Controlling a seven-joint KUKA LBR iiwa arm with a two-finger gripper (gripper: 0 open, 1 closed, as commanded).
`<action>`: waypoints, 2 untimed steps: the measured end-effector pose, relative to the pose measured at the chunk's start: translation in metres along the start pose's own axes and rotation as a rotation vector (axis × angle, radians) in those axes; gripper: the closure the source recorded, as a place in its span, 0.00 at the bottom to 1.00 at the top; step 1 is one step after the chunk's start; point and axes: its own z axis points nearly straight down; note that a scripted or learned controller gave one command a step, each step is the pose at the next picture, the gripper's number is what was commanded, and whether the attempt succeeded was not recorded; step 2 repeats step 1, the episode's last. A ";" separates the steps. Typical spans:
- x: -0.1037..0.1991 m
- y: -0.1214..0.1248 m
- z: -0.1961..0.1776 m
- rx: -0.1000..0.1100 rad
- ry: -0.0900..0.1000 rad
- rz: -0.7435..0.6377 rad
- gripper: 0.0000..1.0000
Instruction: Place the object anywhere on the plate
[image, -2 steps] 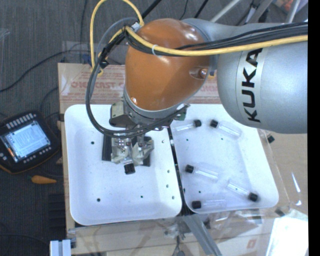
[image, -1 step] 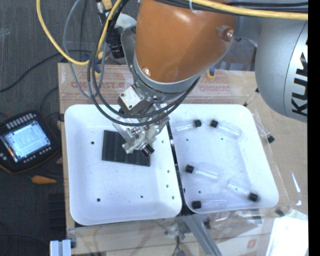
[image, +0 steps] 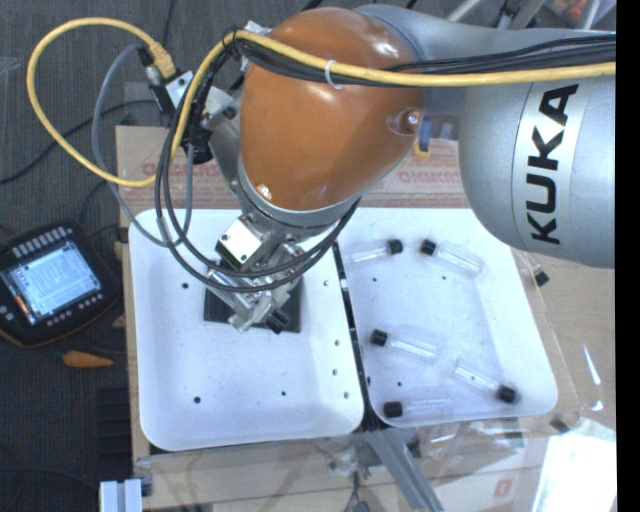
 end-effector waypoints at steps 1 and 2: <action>0.050 -0.067 -0.017 0.001 -0.001 -0.039 1.00; 0.050 -0.067 -0.017 0.001 -0.001 -0.039 1.00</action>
